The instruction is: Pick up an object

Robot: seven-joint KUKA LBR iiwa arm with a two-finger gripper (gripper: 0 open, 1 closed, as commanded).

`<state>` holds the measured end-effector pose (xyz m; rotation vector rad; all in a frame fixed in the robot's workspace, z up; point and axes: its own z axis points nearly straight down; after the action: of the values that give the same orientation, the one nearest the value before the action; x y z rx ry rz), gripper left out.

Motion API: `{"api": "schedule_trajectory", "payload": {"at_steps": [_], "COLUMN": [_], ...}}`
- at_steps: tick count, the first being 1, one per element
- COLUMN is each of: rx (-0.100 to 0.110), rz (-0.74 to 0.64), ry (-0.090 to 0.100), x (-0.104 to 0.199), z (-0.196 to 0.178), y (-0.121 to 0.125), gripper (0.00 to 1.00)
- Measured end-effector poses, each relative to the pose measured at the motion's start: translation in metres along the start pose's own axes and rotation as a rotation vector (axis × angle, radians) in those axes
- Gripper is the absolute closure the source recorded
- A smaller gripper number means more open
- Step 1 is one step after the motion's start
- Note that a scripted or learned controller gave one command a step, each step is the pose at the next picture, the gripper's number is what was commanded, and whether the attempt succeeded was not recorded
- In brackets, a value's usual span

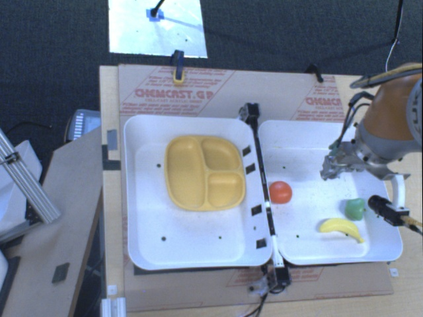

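With finger state indiscernible, the gripper (330,167) hovers in the right bin (297,137) above the tomato (280,192), pepper (355,208) and banana (342,228); round items may roll from an off-centre grasp.

One fixed camera looks down at a slant, apparently from moderately high, on both bins (198,259).

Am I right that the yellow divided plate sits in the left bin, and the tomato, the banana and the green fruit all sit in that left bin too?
Not quite. The yellow divided plate is in the left bin, but the tomato, the banana and the green fruit lie in the right bin, as the camera view shows.
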<state>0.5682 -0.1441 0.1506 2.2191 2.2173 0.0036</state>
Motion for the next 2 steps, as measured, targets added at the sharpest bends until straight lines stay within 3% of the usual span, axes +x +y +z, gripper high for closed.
{"api": "schedule_trajectory", "payload": {"at_steps": [2], "rx": [-0.002], "rz": [-0.005], "ry": [0.0], "x": [-0.003], "z": [-0.101], "y": [-0.007], "gripper": [1.0]}}
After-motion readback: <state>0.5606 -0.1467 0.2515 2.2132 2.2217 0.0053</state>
